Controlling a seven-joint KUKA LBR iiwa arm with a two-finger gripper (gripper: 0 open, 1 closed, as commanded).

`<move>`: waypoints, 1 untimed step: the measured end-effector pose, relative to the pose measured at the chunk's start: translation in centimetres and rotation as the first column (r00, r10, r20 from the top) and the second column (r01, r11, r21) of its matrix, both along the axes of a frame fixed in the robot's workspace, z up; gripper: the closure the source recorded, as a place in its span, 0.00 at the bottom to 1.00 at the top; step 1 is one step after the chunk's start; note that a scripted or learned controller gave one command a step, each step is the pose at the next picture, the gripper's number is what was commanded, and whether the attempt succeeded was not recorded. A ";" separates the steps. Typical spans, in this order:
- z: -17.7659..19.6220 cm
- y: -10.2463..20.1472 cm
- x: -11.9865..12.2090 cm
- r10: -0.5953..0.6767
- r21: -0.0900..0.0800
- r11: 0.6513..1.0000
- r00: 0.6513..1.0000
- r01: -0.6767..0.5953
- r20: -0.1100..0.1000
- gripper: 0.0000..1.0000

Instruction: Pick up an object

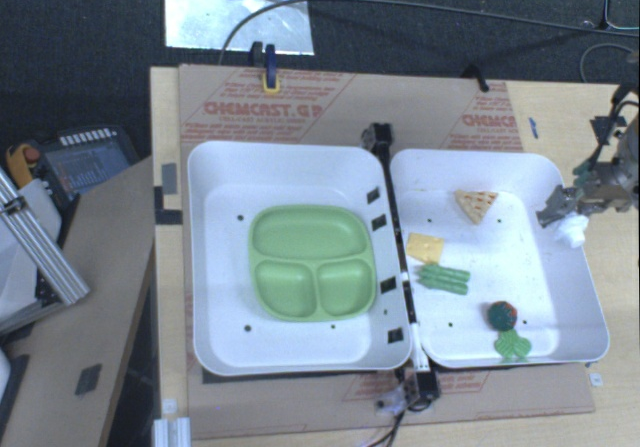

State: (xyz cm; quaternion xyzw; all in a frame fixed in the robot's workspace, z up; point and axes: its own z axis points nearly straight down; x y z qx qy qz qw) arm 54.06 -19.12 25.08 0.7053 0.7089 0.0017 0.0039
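Nearest me, right bin (585,335) sits below my gripper (572,210), jaws undecidable. Going large to small, all beyond the jaws: green beans (443,279), wedge (477,203), cheese (424,248), radish (503,316). I'd centre over the wedge, then descend squarely.

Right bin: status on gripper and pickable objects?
Gripper at right bin's right rim, nothing visibly held. Waffle wedge, cheese, green beans, radish lie untouched. Path unobstructed.

The arm comes in low from the right, only its wrist end showing, reaching leftward. Its hand (568,213) is tipped down and to the left, grey metal with a small whitish tip at its lowest point.
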 end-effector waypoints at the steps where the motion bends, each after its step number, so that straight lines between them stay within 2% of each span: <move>1: 1.0 0.0 0.1 0.001 0.002 1.000 1.000 -0.001 -0.004 1.00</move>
